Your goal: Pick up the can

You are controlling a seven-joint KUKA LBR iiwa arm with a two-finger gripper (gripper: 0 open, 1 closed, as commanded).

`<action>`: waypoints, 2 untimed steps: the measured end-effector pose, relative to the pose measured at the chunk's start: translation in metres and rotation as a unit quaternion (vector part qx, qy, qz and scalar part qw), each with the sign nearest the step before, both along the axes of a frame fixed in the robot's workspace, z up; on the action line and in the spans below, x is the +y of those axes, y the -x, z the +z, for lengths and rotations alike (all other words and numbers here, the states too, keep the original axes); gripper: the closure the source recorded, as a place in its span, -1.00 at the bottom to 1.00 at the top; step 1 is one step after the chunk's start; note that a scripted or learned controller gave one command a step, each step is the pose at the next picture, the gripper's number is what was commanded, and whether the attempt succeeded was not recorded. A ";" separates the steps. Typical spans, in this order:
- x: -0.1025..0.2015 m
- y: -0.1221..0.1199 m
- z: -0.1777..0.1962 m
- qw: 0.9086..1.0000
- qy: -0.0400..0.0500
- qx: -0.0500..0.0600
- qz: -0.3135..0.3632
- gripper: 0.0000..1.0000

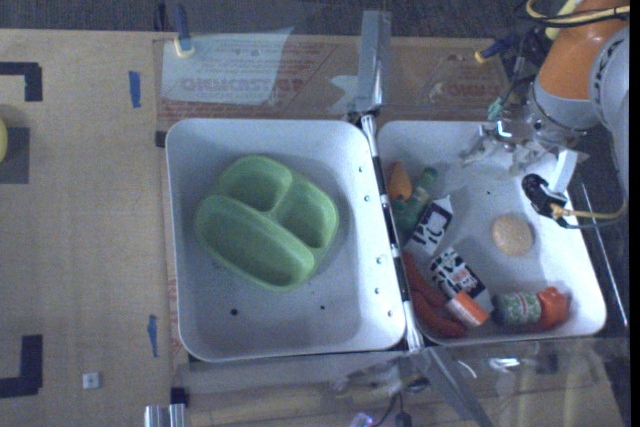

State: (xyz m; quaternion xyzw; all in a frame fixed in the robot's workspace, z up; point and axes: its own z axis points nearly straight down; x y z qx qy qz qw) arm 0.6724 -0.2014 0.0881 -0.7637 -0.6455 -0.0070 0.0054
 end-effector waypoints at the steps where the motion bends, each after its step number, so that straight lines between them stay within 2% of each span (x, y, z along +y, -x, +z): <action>1: 0.021 0.167 0.024 0.998 0.008 0.003 -0.069 -1.00; 2: 0.000 0.190 -0.001 1.000 0.005 0.000 0.019 -1.00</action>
